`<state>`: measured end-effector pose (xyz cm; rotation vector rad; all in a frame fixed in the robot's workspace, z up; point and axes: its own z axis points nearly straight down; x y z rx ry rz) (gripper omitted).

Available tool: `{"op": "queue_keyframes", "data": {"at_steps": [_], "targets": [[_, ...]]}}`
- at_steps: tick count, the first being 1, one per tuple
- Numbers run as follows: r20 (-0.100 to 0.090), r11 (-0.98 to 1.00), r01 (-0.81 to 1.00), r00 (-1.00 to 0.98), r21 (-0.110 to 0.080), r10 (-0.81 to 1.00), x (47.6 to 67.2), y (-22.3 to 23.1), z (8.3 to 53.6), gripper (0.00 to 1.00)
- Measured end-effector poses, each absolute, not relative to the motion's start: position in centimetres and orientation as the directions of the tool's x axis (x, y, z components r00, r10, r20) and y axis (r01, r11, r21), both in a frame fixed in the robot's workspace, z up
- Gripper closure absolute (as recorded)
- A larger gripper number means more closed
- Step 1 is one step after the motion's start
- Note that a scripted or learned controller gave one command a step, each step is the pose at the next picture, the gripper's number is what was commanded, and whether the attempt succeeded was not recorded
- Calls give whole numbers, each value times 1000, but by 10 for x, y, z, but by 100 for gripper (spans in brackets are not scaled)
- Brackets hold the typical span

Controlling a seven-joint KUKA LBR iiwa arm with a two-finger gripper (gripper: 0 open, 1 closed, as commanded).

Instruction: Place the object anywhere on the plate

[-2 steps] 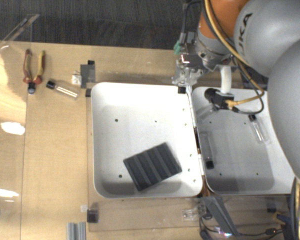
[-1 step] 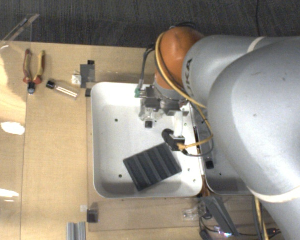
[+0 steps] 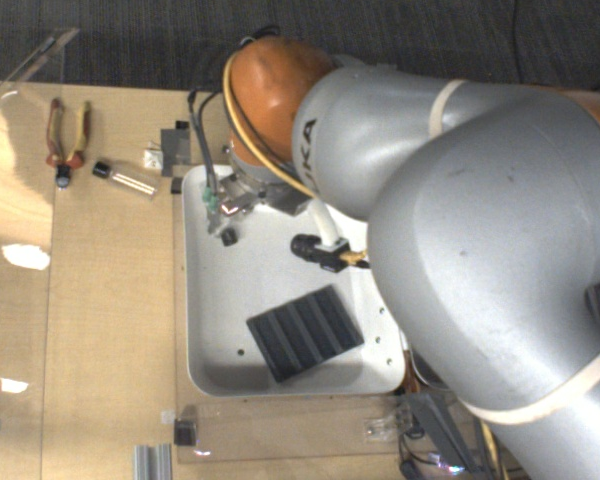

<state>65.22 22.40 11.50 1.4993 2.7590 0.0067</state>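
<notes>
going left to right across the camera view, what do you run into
red-handled pliers → small clear tube with a black cap → white bin's left wall → black ribbed rectangular block → big grey arm link

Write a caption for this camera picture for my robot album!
A grey arm reaches over a white bin holding a dark ribbed plate.

One fixed camera looks down at a slant on the desk (image 3: 100, 298), close above a white bin (image 3: 220, 358); the arm (image 3: 480, 218) fills the frame's right
</notes>
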Motion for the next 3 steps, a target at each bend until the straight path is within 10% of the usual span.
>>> {"op": "queue_keyframes", "data": {"at_steps": [2,3], "targets": [[-9,991,134,-991,6,134,659,235,278,100],[-15,991,135,-991,12,135,661,235,290,100]]}}
